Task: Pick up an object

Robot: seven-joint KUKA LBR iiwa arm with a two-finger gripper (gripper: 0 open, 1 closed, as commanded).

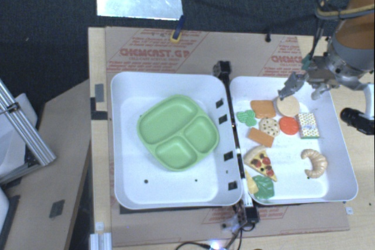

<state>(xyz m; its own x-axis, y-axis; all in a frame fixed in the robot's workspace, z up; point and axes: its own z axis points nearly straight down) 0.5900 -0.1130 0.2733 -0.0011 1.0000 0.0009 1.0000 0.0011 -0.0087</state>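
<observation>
Overhead | pale wood worktop (64, 120) on dark carpet | left bin (126, 126): glossy green three-part tray (177, 132) | right bin (337, 152): toy foods, curved croissant (314, 162) near-right | gripper (304, 86) at far edge, fingers spread, holding nothing

arm (351, 26) cropped at right edge, gripper (304, 86) blurred

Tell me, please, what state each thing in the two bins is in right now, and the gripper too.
Green divided plate: flat in the left bin, nothing on it.
Croissant: lying loose in the right bin.
Pizza slice: lying flat.
Cookie: flat, among the other toy foods.
Tan round piece: flat, below the gripper.
Gripper: above the right bin's far end, holding nothing that can be seen.
</observation>
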